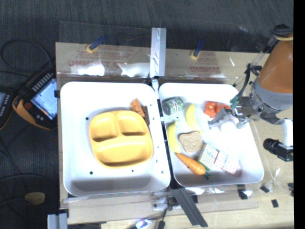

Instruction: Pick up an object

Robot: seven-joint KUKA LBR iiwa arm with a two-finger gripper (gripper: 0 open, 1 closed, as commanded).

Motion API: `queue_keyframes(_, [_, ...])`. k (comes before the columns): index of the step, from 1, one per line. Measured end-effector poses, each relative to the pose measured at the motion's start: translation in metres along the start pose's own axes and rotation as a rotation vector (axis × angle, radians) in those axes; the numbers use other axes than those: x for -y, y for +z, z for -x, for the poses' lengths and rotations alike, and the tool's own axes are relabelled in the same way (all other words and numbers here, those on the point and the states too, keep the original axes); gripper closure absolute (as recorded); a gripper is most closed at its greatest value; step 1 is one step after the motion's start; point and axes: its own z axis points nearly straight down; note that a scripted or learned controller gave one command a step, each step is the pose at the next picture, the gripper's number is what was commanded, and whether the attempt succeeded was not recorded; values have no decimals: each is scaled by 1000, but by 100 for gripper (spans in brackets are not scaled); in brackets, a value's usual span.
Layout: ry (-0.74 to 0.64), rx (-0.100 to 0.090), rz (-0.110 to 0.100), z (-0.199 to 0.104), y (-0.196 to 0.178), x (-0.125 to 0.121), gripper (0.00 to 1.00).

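Observation:
The right bin holds a red toy, a green and white can, a yellow banana, a bread slice, a carrot and a white patterned box. My gripper hangs over the bin's upper right part, just right of and below the red toy. It is open, its two grey fingers spread apart with nothing between them. The arm's orange band rises at the right edge.
The left bin holds a yellow divided tray and a small orange-brown piece by the divider. A second yellow piece lies against the right bin's left wall. A handheld pendant lies left of the bench.

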Motion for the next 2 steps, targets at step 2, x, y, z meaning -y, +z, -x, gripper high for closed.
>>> queue_keyframes(2, [50, 7, 10, -18, 161, -105, 0])
